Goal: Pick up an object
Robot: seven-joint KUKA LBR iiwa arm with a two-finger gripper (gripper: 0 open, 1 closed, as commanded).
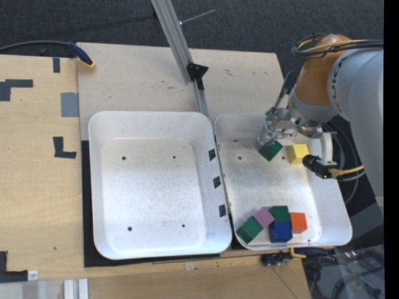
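Gripper (272, 141) sits over the far part of the right bin (249, 179), hanging from the grey arm (349, 86) with its orange band (312, 80). A dark green block (270, 151) shows right at its tip, tilted, and appears to be caught between the fingers, though the fingers themselves are hard to make out against the white floor. A yellow block (297, 153) lies just beside the green one, on the side nearer the arm.

5 more blocks cluster at the near end of the same bin: a green cube (250, 228), a purple block (264, 217), a second dark green block (280, 213), a blue cube (280, 230) and an orange block (298, 222). They touch or nearly touch one another and lie well apart from the gripper.

The left bin (100, 167) stands beside the right one on the wooden worktop (37, 167). A metal bar (171, 30) slants down toward the seam between the 2 bins.
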